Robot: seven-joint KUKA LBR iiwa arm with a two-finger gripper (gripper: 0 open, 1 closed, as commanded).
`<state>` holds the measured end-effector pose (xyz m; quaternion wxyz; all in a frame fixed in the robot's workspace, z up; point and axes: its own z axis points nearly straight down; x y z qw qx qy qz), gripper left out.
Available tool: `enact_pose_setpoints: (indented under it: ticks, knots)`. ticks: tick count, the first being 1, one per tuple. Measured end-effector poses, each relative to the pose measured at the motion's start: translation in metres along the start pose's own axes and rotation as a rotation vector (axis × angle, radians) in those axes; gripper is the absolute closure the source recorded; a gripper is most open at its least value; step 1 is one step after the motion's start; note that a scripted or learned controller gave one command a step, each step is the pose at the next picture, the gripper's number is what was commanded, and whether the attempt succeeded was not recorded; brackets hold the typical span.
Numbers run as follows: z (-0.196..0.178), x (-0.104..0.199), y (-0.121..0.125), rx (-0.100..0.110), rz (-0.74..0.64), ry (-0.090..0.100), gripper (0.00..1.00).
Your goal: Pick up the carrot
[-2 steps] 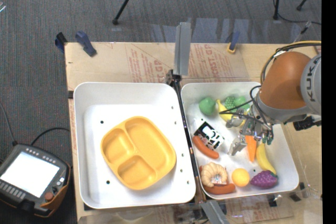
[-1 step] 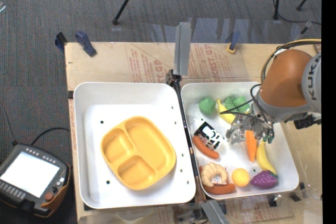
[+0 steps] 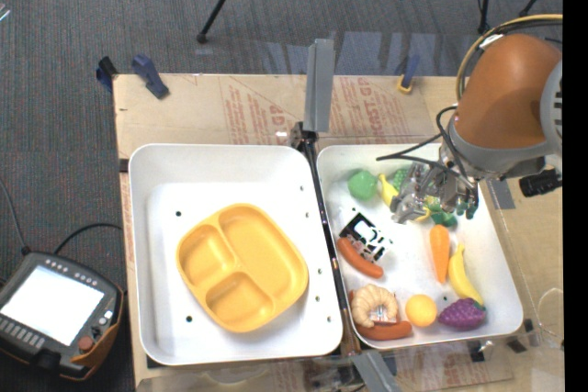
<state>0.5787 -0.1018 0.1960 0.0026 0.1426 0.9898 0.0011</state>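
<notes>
The carrot point(image 3: 440, 252) is orange and lies lengthwise in the right part of the right bin point(image 3: 503, 245), tip pointing toward the front. A yellow banana point(image 3: 462, 276) lies right beside it. My gripper point(image 3: 415, 201) hangs over the upper middle of that bin, up and to the left of the carrot's top end and apart from it. Under the gripper sit a yellow piece and some green pieces. Nothing of the carrot is between the fingers.
The right bin also holds a green round fruit point(image 3: 363, 185), a black-and-white tag point(image 3: 366, 234), a red sausage-like piece point(image 3: 360, 260), a croissant point(image 3: 375, 305), a yellow ball point(image 3: 422, 310) and purple grapes point(image 3: 462, 315). The left bin point(image 3: 156, 188) holds a yellow divided plate point(image 3: 241, 266).
</notes>
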Motion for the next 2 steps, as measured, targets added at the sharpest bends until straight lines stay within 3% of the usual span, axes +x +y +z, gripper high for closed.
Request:
enact_pose_setpoints:
  ticks: [1, 2]
  knots:
    - [0.1, 0.065, -0.017, -0.002, -0.531, 0.012, 1.0]
    - [-0.053, 0.014, -0.078, 0.003, -0.536, -0.003, 1.0]
